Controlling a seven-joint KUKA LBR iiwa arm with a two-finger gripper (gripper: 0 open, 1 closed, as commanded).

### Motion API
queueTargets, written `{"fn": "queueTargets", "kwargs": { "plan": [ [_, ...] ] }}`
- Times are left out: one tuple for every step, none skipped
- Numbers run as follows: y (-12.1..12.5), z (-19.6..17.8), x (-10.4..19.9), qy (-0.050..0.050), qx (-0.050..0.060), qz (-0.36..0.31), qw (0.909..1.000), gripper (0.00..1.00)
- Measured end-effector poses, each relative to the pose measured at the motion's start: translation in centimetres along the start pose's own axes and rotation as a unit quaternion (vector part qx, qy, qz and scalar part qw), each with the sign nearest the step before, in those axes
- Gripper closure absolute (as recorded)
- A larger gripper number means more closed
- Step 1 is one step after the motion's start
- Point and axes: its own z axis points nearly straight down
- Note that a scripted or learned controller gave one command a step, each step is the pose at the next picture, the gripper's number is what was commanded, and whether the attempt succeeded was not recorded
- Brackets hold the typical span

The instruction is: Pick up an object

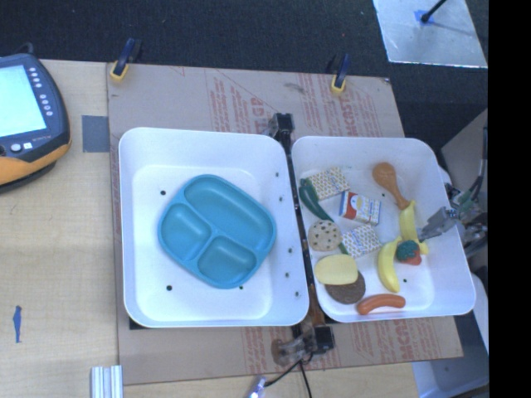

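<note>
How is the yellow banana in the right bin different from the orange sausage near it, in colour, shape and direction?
The banana is yellow, while the sausage is orange-red. The banana is curved and lies roughly up and down in the view; the sausage is nearly straight and lies across, along the bin's near edge. The banana looks thicker than the sausage. Both are small toy foods lying flat in the right bin.

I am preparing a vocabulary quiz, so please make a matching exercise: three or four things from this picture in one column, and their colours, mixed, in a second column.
Things:
1. divided tray in the left bin
2. sausage
3. banana
4. pepper

Colours:
A. yellow
B. dark green
C. blue
D. orange-red

Pairs: 1-C, 2-D, 3-A, 4-B
</note>
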Motion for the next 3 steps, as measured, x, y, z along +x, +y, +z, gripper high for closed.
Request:
{"fn": "queueTargets", "kwargs": {
  "plan": [
    [4.9,13.6,-0.2,0.000,0.000,-0.002,1.0000,0.00],
    [14.3,13.4,-0.2,0.000,-0.001,0.000,1.0000,0.00],
    [17.5,13.4,3.1,0.000,-0.001,0.000,1.0000,0.00]
  ]
}}
